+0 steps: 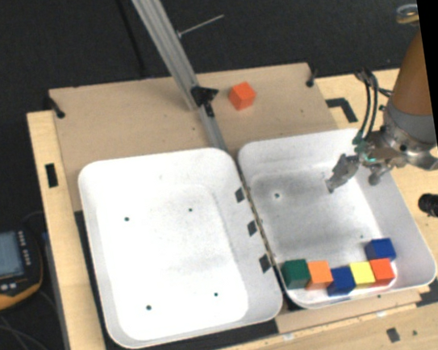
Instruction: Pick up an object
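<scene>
Two white bins: left bin, right bin. Seven cubes: six in right bin – green, two orange, two blue, one yellow – plus one orange cube on board behind bins

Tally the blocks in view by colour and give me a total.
Green block: 1
Orange blocks: 3, two in the right bin and one on the board behind the bins
Blue blocks: 2
Yellow block: 1
Total: 7
</scene>
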Available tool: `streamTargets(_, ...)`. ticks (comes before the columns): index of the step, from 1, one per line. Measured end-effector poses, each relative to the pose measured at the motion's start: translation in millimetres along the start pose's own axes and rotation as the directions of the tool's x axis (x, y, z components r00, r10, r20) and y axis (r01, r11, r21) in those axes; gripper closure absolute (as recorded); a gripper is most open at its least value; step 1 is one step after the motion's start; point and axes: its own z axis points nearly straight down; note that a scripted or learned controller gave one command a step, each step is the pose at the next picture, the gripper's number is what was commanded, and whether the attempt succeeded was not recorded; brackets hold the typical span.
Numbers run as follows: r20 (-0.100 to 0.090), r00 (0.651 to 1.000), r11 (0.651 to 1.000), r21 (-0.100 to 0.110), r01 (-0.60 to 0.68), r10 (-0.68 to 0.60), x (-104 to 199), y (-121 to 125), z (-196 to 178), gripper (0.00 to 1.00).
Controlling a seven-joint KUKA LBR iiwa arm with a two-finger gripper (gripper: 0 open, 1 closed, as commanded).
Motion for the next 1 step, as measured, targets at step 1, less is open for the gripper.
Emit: streamTargets(1, 0.002, 1.0, 1.0, -0.003, -0.006, 0.006, -27.0, -21.5, 136.6, 0.0)
